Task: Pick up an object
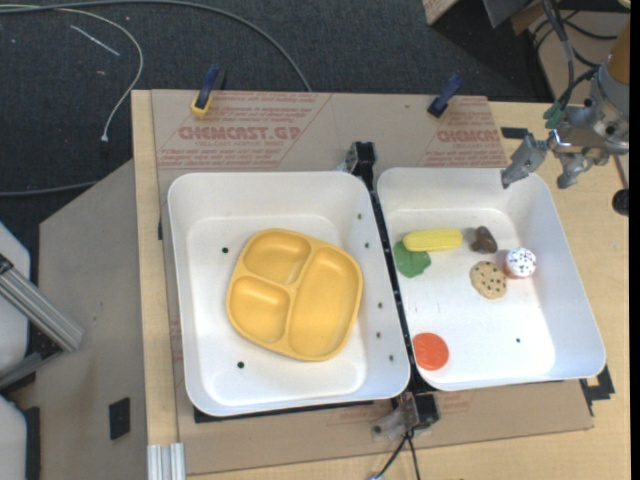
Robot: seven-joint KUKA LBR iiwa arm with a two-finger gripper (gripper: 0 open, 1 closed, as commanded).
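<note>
Gripper (546, 162) open, empty, above right bin's (570, 308) far rim. Nearest target: cupcake (520, 262), touching cookie (489, 280). Advise descending straight, fingers straddling the cupcake, clear of the cookie.

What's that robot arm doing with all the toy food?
The gripper hangs open above the far edge of the right bin, holding nothing. Below it lie a yellow corn cob, a green piece, a cookie, a brown lump, a white ball and an orange disc. The left bin holds a yellow tray.
</note>
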